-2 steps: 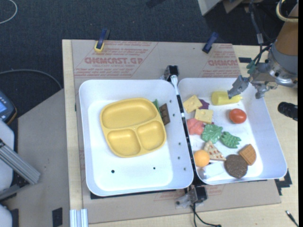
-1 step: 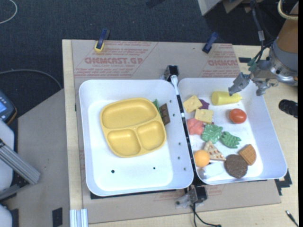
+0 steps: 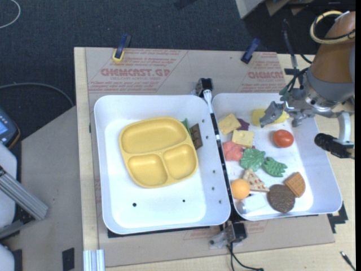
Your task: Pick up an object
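The right bin (image 3: pixel 324 168) holds several toy foods: a red tomato (image 3: pixel 283 138), two yellow cheese pieces (image 3: pixel 229 123), a pink piece (image 3: pixel 231 150), green leafy pieces (image 3: pixel 253 158), an orange (image 3: pixel 240 189), a round brown cookie (image 3: pixel 281 199) and a tan waffle (image 3: pixel 295 184). My gripper (image 3: pixel 273 115) hangs low at the back of this bin, just right of a small yellow piece (image 3: pixel 259 116) and up-left of the tomato. Whether it touches the yellow piece is unclear. The grey and orange arm (image 3: pixel 333 61) reaches in from the upper right.
The left bin (image 3: pixel 107 151) holds a yellow divided plate (image 3: pixel 158 151), with a brown piece (image 3: pixel 196 135) and a green sliver at its right rim. Black clips (image 3: pixel 205 87) sit where the bins meet. A black part of the arm (image 3: pixel 334 144) overhangs the right bin's right wall.
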`<move>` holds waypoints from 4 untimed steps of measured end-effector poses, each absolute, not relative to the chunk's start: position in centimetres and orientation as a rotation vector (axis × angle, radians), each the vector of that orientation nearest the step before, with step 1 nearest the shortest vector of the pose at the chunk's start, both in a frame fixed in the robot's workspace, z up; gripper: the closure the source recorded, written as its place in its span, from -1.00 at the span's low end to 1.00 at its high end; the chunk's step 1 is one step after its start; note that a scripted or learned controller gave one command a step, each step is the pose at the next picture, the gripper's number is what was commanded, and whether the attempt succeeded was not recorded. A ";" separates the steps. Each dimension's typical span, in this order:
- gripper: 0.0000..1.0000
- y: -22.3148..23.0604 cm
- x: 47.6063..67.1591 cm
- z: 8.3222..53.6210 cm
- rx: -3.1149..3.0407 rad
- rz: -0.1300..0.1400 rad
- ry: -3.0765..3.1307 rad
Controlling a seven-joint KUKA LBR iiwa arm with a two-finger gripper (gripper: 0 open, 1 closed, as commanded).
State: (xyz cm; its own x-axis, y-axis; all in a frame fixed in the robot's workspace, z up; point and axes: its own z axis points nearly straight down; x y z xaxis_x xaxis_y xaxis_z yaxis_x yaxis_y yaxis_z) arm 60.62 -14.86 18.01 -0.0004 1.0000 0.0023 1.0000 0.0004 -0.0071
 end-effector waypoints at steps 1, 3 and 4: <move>-1.00 -13.9 60.3 13.2 -2.217 0.004 -2.218; 1.00 -14.0 61.0 11.6 -2.233 -0.019 -2.234; 1.00 -13.1 61.8 16.9 -2.224 -0.006 -2.228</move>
State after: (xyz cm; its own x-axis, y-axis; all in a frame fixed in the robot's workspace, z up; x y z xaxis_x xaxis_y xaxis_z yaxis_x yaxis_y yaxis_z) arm 61.78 -13.13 16.91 -0.0021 1.0000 -0.0018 1.0000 0.0021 0.0075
